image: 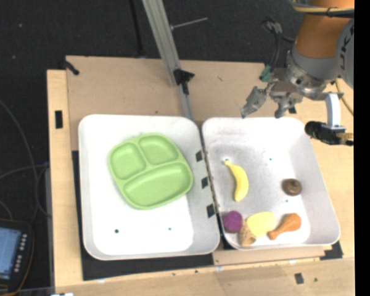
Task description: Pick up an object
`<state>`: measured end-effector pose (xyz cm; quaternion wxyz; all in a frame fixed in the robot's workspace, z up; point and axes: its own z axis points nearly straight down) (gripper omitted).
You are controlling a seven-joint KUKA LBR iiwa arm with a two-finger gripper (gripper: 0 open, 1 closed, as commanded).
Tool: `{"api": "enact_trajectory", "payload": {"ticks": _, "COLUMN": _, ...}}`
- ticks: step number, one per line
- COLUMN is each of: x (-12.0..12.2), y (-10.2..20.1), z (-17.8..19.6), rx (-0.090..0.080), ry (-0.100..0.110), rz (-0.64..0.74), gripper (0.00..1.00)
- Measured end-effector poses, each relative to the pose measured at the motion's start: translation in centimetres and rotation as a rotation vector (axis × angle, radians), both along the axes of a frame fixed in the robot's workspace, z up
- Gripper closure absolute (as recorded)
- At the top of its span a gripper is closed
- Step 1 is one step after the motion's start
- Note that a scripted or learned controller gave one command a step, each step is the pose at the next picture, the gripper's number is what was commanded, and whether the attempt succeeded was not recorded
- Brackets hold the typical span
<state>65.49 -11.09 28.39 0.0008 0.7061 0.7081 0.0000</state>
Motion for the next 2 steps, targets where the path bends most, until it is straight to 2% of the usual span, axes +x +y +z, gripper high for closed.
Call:
{"api": "enact_trajectory", "payload": {"ticks": 1, "x": 0.0, "y": 0.0, "z": 0.0, "rx": 0.0, "ry": 0.0, "rz": 0.0, "gripper": 0.0}}
{"api": "enact_trajectory", "payload": {"ticks": 2, "x": 0.8, "y": -0.1, "z": -5.8, "rx": -0.001, "ry": 0.005, "rz": -0.001, "gripper": 0.0}}
